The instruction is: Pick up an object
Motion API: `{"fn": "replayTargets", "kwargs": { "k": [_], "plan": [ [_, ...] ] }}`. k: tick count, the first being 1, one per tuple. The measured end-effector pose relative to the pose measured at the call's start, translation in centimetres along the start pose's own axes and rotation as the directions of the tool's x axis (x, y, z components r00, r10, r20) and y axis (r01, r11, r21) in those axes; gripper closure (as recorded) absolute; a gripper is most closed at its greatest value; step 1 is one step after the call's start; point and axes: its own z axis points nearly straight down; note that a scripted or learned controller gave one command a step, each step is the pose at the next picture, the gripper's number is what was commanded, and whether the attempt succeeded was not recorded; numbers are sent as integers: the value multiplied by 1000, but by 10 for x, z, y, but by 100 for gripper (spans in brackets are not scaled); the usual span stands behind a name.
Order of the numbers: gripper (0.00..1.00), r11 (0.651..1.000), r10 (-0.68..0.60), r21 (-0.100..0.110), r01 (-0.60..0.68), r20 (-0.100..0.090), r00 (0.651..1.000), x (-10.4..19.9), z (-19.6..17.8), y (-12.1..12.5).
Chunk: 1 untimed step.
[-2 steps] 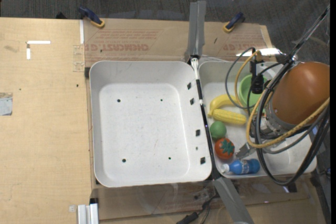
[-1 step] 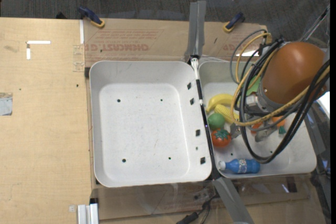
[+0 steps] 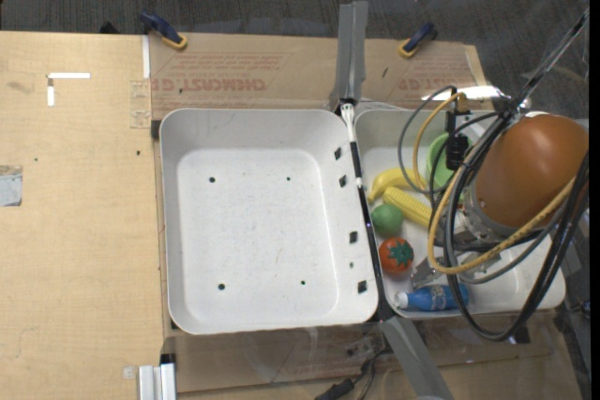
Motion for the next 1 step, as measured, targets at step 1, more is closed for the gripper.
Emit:
{"fn": "replayTargets", "kwargs": {
  "k": [1],
  "plan": [
    [0, 991, 133, 6, -133, -1, 991, -10, -1, 5]
  ]
}}
